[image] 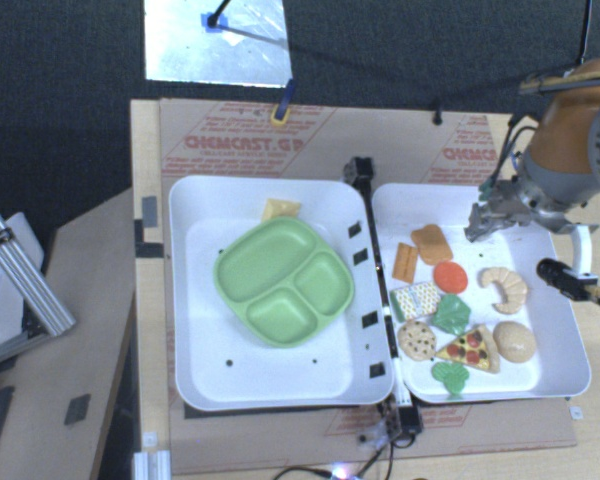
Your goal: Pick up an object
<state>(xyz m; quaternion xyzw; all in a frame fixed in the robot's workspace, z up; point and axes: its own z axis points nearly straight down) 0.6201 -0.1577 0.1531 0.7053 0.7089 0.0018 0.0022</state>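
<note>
White plastic forms both bins; the right bin [565, 373] carries the candidate objects, the left bin [195, 368] carries a green divided plate [283, 281] with a small yellow piece [279, 208] at its 12 o'clock.

Camera view: the gripper [483, 223] hangs over the upper part of the right bin, toward 12 o'clock of the food cluster, apart from every item. Whether it stands apart or together cannot be told at this angle. Nothing is seen in it.

Contents of the right bin, all toy foods: a tan bread slice [432, 242] with an orange wafer [404, 262] at its 8 o'clock; a red tomato slice [451, 277] just below the bread; a croissant [503, 287] at 3 o'clock of the tomato; a checked cracker [415, 300], a green leaf [451, 314], a chocolate-chip cookie [417, 340], a pizza slice [470, 349], a round bun [514, 342] and a broccoli floret [447, 376] lower down, many touching one another.

Judgement on handling: these appear to be light, rigid, smooth plastic pieces, liable to slip or skid. The flat ones offer little edge. The croissant is the sounder target: it is thick, stands clear of neighbours, and should be taken across its narrower middle. The bread slice lies nearest the gripper.
</note>
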